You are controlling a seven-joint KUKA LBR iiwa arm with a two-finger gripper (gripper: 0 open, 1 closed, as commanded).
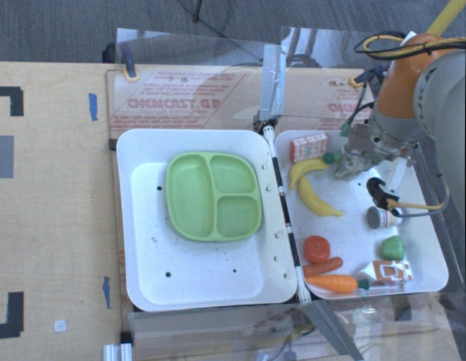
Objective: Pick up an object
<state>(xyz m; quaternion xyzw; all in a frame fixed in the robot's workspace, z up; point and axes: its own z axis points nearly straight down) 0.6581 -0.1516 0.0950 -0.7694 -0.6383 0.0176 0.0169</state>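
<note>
Camera view

Worktop: a pale wooden surface carried two shallow white bins side by side, with blue tape marks and black corner marks on its left part.

Left bin: it held a light green divided plate with three compartments, lying flat toward the upper middle of the bin; small dark specks dotted the white floor around it.

Right bin: it held the loose toy foods.

Banana: yellow, curved, it lay in the upper left part of the right bin, just below a small red and white carton.

Tomato: a red round piece sat below the banana, with an orange sausage-like piece just under it and a carrot along the near edge.

Green piece: it lay near the bin's right side, above a small orange and white packet.

Arm: grey with an orange band, it reached in from the right over the upper part of the right bin.

End effector: it sat low over the upper middle of the right bin, just right of the banana's top end and the carton; whether it was spread or pressed together could not be told, and nothing could be seen pinched in it.

Cable: yellow and black leads looped above the wrist.
</note>
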